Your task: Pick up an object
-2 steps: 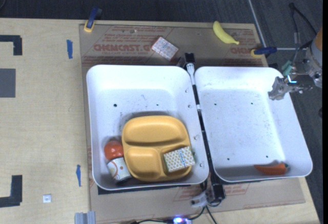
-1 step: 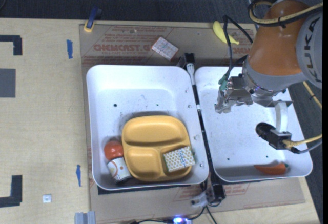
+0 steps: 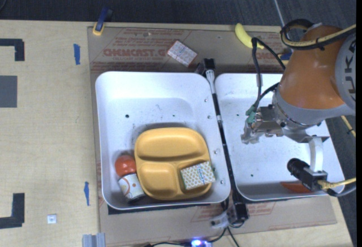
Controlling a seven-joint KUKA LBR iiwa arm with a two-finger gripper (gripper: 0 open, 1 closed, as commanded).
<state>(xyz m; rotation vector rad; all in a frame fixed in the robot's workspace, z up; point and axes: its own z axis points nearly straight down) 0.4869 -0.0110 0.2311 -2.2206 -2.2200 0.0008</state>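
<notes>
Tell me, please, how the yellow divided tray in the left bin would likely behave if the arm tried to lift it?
The yellow tray looks rigid and smooth, so it would probably keep its shape but could slip. It is broad, so a rim grasp would likely tilt it. The patterned sponge in its compartment might slide off.

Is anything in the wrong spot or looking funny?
Yes. A small patterned packet lies askew on the bench behind the left bin, outside both bins. In that bin, an orange-topped bottle lies tipped over beside the yellow tray.
</notes>
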